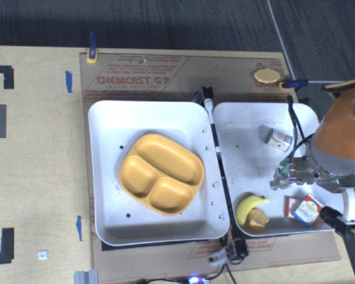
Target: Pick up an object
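Camera view: claw (286,175) hangs over the right bin (242,135), near its right wall; whether it is spread or clamped cannot be told, and nothing shows gripped in it. Within that bin, a small white bottle (277,138) lies toward the far wall, a banana (248,207) and a muffin (258,219) touch at the near wall, and a red-and-white packet (303,209) lies near the near-right corner. Left of that bin, the left bin (103,158) holds a yellow divided tray (160,174).

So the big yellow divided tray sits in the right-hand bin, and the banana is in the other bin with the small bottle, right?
Not quite. The camera view shows the yellow divided tray in the left bin, not the right one. The rest holds: the banana and the small bottle lie together in the other bin, on the right.
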